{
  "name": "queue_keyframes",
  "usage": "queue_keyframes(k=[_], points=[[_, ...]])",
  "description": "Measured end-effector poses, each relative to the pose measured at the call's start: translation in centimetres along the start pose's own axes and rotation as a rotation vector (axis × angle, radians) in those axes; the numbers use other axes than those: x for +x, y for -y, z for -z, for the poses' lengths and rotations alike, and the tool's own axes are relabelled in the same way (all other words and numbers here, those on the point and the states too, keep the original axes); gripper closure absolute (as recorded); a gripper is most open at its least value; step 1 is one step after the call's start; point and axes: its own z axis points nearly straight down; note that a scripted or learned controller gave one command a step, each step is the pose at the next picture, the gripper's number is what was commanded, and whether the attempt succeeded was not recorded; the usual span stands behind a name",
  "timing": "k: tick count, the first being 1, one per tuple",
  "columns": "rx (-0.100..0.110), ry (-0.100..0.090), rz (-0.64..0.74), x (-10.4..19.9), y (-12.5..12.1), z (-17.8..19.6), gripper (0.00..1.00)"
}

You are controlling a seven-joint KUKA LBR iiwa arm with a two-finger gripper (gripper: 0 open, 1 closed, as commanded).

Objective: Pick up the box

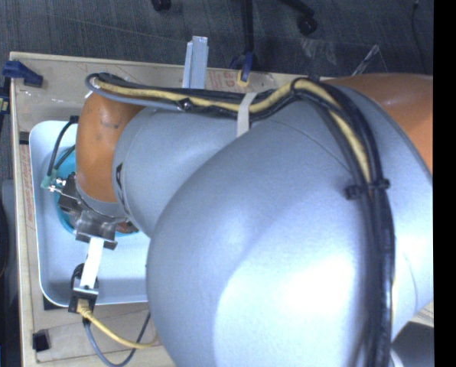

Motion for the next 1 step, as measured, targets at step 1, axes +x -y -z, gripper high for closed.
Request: queue_keyframes(k=[1], points=[[-0.001,-0.002,0.248,-8.29,-2.99,-7.24,1.00]])
